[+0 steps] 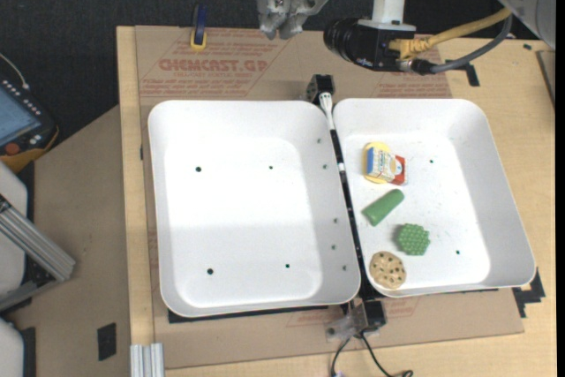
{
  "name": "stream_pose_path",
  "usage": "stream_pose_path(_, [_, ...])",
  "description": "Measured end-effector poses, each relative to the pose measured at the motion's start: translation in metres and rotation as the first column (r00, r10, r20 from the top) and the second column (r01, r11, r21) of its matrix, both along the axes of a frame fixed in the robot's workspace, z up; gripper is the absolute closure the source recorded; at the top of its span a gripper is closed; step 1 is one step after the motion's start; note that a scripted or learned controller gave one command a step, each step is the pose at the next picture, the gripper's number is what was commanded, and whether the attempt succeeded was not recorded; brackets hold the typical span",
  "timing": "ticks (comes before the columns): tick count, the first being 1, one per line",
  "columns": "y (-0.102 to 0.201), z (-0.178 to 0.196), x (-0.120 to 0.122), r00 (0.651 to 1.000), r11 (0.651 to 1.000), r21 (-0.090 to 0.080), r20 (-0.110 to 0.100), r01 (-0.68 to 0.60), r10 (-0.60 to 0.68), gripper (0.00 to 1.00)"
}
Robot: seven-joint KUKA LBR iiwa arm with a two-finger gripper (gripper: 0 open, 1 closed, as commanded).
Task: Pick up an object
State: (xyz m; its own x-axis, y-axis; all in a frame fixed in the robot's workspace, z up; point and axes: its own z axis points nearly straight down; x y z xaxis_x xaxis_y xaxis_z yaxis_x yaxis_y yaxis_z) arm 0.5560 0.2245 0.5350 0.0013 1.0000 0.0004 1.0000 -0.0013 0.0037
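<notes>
Tan surface (pixel 84 163) is carrying a cardboard sheet (pixel 221 57), and two white bins are sitting side by side on it, their inner rims touching. Nearest the camera, a black clip (pixel 366 315) is gripping the spot where the two bins meet.

All four loose things are lying in the right bin (pixel 468 181), crowded toward its inner rim. A round speckled cookie (pixel 387 269) is resting nearest, close against the bin's near wall. Just beside it, slightly farther and to the right, a bumpy green disc (pixel 412 239) is lying flat. A smooth green block (pixel 382 207) is lying at a slant just beyond that, near both the disc and the rim. Farthest of the four, a yellow packet (pixel 384 163) with red and blue print is lying apart from the block.

Beside them, the left bin (pixel 238 216) is sitting with its white floor lit.

Beyond the bins, the jaws are hanging over the cardboard, past the left bin's far right corner and well apart from every object. Whether they are spread or pressed together cannot be told. A blue and yellow clamp (pixel 199 29) is pinching the cardboard's far edge.
</notes>
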Motion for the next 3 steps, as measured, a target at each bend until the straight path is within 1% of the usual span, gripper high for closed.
stream_pose_path(1, [0.0,0.0,-0.001,1.0,1.0,0.0,-0.001,-0.002,0.002,0.0])
stream_pose_path(2, [0.001,0.011,-0.001,1.0,1.0,0.001,0.003,-0.003,0.003,1.0])
stream_pose_path(3, [-0.087,0.0,-0.03,1.0,1.0,-0.002,-0.007,0.008,-0.008,1.0])
